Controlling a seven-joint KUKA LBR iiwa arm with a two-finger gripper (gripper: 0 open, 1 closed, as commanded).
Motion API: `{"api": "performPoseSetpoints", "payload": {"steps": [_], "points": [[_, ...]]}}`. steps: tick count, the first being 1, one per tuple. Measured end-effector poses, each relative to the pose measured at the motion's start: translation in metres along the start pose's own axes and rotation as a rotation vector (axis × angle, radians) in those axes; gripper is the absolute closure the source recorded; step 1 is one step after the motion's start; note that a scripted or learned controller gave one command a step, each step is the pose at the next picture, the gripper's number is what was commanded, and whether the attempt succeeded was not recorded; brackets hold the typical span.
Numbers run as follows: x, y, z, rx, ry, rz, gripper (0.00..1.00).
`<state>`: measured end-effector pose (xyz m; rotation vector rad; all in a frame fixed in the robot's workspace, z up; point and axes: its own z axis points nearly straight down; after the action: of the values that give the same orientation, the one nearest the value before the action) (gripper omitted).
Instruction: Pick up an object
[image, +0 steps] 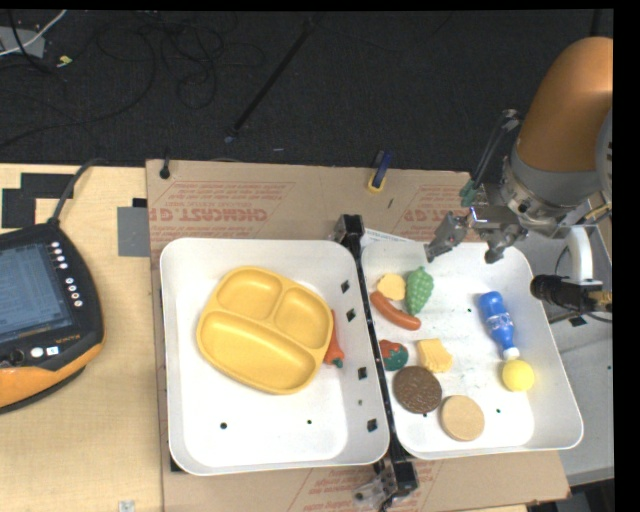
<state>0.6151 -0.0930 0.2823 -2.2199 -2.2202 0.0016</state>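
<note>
At the far left of the surface (100, 400) lies a tablet (40, 300) in an orange case, clear of both bins.

The left bin (250, 440) holds a yellow tray (265, 328) with three compartments. A small orange item (334, 350) is wedged between the tray's right edge and the bin wall; only a sliver shows.

The right bin (545, 400) holds the pick candidates. From its left side: a sausage (396, 311), a yellow piece (391, 288) touching a green cluster (419, 289), a red-green item (392, 353), a cheese wedge (434, 354), a brown disc (416, 389), and a tan disc (463, 418) just beside it. Farther right lie a blue bottle (496, 320) and a yellow ball (517, 375), near each other but apart.

The tool (470, 240) hangs above the far rim of the right bin. Its fingers are spread wide and nothing sits between them.

Probable risks:
- The left group is crowded. A descent there could catch two items or push one aside.
- The discs lie flat and offer little edge to pinch.
- The ball and bottle may roll away under finger contact.
- A descent close to the rim could strike the bin wall.
</note>
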Motion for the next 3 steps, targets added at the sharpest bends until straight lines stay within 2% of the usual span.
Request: {"api": "performPoseSetpoints", "payload": {"steps": [1,2,3], "points": [[0.092,-0.083,0.02,0.009,0.004,-0.006,0.0],[0.171,-0.142,-0.001,0.004,0.002,-0.007,0.0],[0.174,-0.139,-0.178,-0.018,0.003,-0.001,0.0]]}}
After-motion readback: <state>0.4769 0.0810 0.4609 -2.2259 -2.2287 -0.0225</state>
